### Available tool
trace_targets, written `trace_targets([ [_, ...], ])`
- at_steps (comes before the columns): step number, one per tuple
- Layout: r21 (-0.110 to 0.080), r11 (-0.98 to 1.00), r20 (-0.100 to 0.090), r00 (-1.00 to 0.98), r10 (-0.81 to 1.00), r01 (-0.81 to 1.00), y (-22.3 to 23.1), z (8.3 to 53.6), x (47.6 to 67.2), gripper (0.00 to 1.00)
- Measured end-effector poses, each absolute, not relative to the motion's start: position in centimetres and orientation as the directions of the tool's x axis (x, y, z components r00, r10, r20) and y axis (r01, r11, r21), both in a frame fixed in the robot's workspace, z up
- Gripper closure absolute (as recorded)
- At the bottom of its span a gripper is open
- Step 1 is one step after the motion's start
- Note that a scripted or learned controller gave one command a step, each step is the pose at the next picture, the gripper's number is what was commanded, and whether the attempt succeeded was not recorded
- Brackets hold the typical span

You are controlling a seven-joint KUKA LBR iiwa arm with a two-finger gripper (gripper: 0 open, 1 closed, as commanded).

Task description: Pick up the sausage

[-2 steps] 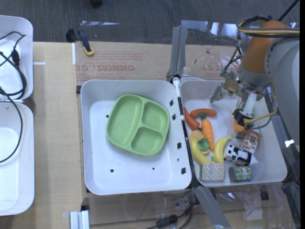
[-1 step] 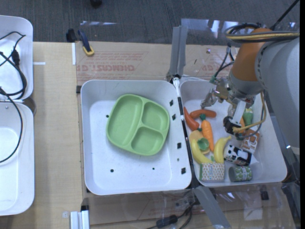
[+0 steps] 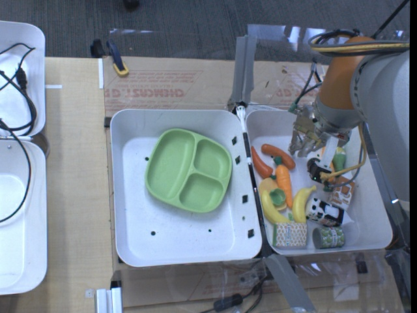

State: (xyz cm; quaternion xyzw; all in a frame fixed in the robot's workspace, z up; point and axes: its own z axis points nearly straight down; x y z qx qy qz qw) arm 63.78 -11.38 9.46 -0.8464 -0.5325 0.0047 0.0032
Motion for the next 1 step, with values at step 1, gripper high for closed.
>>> trace_targets([
  [1,-0.005,-0.637,-0.005,0.637,0.771,0.771,-7.91,18.81,61.04,1.00],
])
